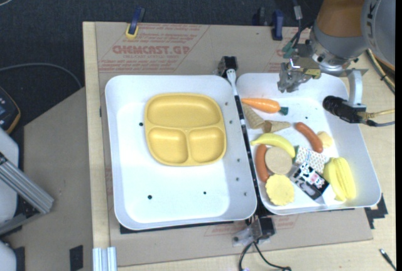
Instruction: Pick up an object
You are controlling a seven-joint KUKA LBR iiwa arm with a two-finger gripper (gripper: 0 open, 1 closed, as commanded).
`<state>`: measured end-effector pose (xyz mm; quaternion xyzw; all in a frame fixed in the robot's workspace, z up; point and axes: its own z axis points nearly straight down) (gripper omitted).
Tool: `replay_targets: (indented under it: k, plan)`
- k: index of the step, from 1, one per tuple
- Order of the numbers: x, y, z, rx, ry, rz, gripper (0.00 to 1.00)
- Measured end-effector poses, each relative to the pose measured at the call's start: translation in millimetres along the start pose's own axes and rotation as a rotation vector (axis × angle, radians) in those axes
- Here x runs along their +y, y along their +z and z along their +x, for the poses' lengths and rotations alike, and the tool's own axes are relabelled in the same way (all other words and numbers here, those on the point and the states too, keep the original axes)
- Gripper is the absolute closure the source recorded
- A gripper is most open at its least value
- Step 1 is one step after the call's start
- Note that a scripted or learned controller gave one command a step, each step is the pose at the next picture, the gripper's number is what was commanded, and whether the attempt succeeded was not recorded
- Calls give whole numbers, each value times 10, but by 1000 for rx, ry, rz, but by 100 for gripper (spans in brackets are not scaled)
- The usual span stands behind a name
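At the far left of the bench, the left bin [125, 156] holds a yellow divided plate [185, 127] lying flat, with nothing else of note in it. Above that bin, on the brown board [100, 49] under both bins, red print reads "CHEMCAST G P", or close to it; the last letters are faint. A black hinge strip [240, 125] marks where the two bins meet. In the right bin [370, 185] the toy foods crowd the near half: a carrot [260, 104] lies nearly crosswise with its tip toward the left bin, below it a tan wedge [256, 118], then a banana [275, 141], two sausages, one upright by the divider [260, 161] and one slanted [308, 136], a brown disc [277, 161], a yellow ridged round [280, 189], a small black-and-white patterned box [310, 178] whose print is too small to read, and a corn cob [340, 178] at the right. The gripper [290, 85] hangs over the far end of the right bin, with nothing visibly between its fingers; whether they are spread or closed I cannot tell. The carrot seems the nearest candidate: it lies just toward the camera and slightly left of the gripper, so a short move that way, with the jaws set across its long left-to-right axis, looks the likely need.
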<state>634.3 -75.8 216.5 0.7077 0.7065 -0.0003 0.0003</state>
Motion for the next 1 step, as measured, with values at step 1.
replay_targets:
  k: [1]
  plan:
    - [-6, -191, 47, 0, -3, -4, 100]
